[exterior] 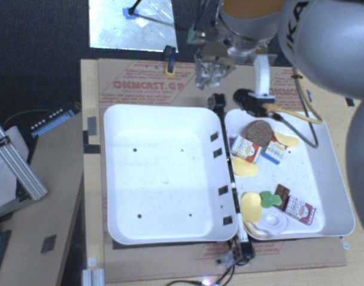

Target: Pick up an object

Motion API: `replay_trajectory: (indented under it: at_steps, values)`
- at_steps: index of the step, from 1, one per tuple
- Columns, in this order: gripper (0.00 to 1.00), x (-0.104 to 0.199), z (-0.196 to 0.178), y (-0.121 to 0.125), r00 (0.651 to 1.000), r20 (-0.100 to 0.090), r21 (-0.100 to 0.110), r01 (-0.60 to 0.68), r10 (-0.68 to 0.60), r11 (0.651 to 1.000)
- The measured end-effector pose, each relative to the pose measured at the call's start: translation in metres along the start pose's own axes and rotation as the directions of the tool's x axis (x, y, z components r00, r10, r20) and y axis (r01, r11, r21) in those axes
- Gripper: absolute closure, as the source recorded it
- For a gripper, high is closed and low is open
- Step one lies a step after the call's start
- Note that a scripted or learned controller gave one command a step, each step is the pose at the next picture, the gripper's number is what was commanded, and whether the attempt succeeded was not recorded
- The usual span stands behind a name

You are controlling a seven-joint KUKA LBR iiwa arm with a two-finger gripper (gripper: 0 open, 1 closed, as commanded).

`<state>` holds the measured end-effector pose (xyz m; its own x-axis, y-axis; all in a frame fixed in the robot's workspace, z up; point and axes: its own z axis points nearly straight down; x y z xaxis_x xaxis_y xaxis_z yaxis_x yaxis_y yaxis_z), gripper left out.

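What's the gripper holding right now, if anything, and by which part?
Nothing visibly held. The gripper hangs above the bench behind the bins, away from the items in the right bin; nothing shows between its fingers.

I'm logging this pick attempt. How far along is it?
Nothing looks picked yet. The gripper hangs above the bench behind the bins, with nothing visible between its fingers. The brown disc, small cartons and the rest lie in the right bin. Descent, grasp and lift remain.
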<state>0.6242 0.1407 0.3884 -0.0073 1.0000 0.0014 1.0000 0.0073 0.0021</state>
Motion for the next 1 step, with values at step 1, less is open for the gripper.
replay_trajectory:
  at_steps: [1]
  values:
    - [1.0, 0.06, 0.017, -0.0275, 1.0, -0.001, 0.003, 0.002, -0.002, 1.0]
